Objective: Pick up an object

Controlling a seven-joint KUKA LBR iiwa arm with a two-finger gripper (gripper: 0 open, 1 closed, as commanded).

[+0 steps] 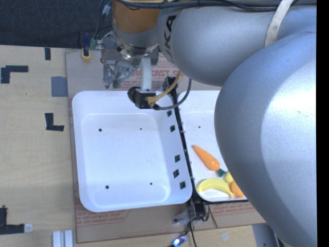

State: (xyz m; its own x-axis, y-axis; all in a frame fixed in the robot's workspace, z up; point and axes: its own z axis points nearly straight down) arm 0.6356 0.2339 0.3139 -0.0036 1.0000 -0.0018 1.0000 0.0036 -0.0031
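Observation:
An orange carrot [205,158] lies in the right bin [199,121], near its left wall. Just in front of it rests a yellow banana [213,187], with another orange piece [236,190] and a small green bit [222,173] beside it; the arm's bulk hides the remainder of that bin. My gripper [116,78] hangs under the orange band, over the far rim of the left bin [82,138], well away from these objects. Nothing shows beneath it.
A black cable loop [142,97] dangles from the wrist at the left bin's far right corner. The grey arm covers the upper right of the view. Brown cardboard [103,217] lies under both bins on the wooden bench [31,158].

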